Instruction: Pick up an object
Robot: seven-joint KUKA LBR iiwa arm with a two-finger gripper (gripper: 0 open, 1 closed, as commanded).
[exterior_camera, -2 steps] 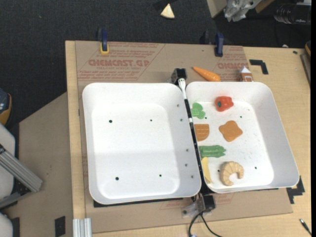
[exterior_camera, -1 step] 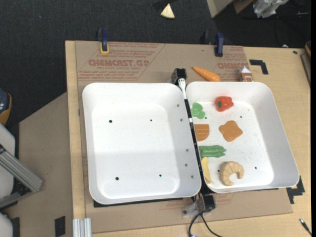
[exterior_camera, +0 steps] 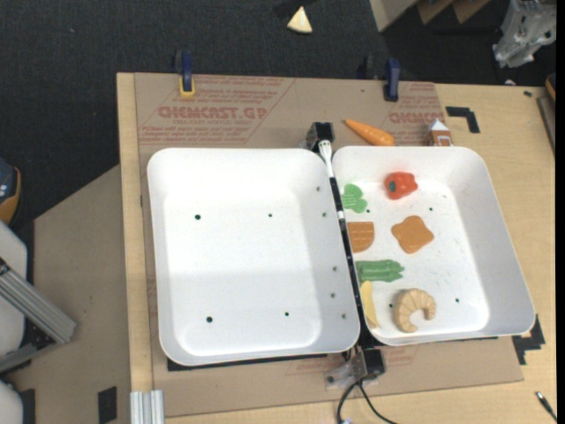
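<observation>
The pick has not started — every candidate lies untouched in the right bin (exterior_camera: pixel 494 237), while the left bin (exterior_camera: pixel 168 237) sits beside it on the counter (exterior_camera: pixel 132 148). The gripper (exterior_camera: pixel 523 26) shows at the counter's far right corner, well away from both bins; whether its jaws stand wide or narrow I cannot tell.

Along the right bin's left wall lie a green leafy piece (exterior_camera: pixel 353 197), a brown slice (exterior_camera: pixel 360 235), a dark green piece (exterior_camera: pixel 380 270) and a yellow strip (exterior_camera: pixel 367 303). Nearer the middle sit a red tomato-like piece (exterior_camera: pixel 400 184) and an orange toast-shaped piece (exterior_camera: pixel 412 233); a croissant (exterior_camera: pixel 414 308) rests toward the near edge. A carrot (exterior_camera: pixel 370 132) lies on the counter just beyond the bin's far rim.

The next move likely calls for choosing one item — the toast-shaped piece or the croissant looks easiest, each with room around it — then travelling over the bin and descending squarely.
</observation>
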